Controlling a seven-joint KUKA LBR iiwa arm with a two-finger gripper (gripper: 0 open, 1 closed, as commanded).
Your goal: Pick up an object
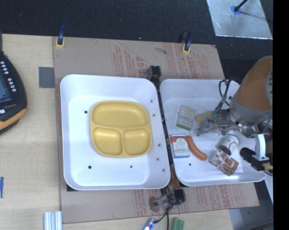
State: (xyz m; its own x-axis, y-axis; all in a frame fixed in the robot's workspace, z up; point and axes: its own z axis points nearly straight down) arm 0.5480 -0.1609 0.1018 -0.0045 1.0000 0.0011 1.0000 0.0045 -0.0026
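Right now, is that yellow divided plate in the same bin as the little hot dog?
No, the yellow plate lies in the left bin, while the hot dog lies in the right bin.

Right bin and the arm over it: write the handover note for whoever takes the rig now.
Gripper: low in the right bin, between the patterned green packet and the small can. Finger state unreadable; nothing seen between the fingers.
Things in the right bin: patterned packet near the back, small red-and-white carton by the left wall, orange sausage-shaped toy beside it, brown packet at the front right, small can next to it.
Left bin: holds a yellow divided plate.
Done: arm is positioned over the objects.
Left: grasp and lift one.
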